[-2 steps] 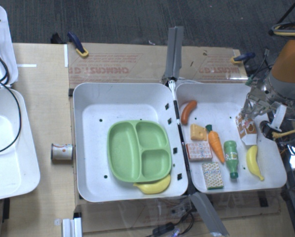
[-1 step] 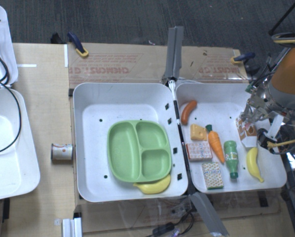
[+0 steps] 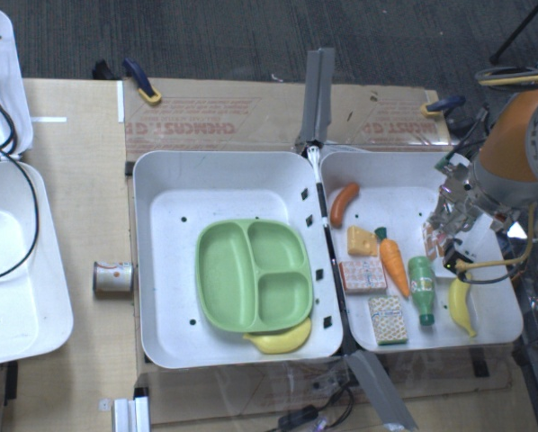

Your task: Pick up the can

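My gripper [image 3: 449,232] hangs low over the right side of the right bin [image 3: 503,327], below the orange band of the arm [image 3: 512,142]. A small reddish and silver thing, apparently the can [image 3: 431,238], sits right against the gripper's left side and is partly hidden by it. Whether the gripper has hold of it cannot be made out. A black cable loops beside the gripper.
The right bin also holds a sausage [image 3: 343,203], cheese wedge [image 3: 362,241], carrot [image 3: 394,266], green bottle [image 3: 421,288], banana [image 3: 461,306] and two small boxes [image 3: 363,275]. In the left bin [image 3: 161,241] lie a green divided plate [image 3: 255,274] and a banana [image 3: 280,338]. A small cylinder [image 3: 113,277] lies on the bench.
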Robot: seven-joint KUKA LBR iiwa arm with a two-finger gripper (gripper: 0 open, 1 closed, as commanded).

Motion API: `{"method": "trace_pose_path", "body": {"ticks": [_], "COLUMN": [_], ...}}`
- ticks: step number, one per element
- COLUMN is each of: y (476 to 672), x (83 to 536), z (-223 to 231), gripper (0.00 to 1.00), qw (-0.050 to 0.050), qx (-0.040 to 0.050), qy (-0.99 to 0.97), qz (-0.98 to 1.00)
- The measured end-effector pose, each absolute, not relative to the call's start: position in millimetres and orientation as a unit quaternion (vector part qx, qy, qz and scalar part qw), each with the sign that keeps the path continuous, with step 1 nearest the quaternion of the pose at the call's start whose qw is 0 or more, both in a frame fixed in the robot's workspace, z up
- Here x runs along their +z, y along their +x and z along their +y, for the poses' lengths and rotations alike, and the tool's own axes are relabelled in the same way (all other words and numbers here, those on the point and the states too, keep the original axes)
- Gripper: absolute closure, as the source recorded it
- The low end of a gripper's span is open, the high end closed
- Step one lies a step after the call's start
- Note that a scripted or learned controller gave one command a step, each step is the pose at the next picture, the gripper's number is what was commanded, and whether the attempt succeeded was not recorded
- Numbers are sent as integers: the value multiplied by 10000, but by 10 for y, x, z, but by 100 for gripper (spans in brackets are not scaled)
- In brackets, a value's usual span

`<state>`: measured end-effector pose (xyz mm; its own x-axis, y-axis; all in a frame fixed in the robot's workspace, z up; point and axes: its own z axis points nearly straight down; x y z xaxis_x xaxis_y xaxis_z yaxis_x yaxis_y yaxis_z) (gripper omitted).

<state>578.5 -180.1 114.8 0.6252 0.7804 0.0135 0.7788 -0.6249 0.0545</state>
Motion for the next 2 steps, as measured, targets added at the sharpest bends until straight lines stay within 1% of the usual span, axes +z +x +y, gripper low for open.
{"method": "trace_pose_path", "body": {"ticks": [1, 2], "y": [5309, 5031], "x": [1128, 1109], "z": [-1733, -1609], "gripper": [0, 0], "qw": [209, 191], "qx": [192, 203], "qy": [8725, 9085], "qz": [4877, 4169]}}
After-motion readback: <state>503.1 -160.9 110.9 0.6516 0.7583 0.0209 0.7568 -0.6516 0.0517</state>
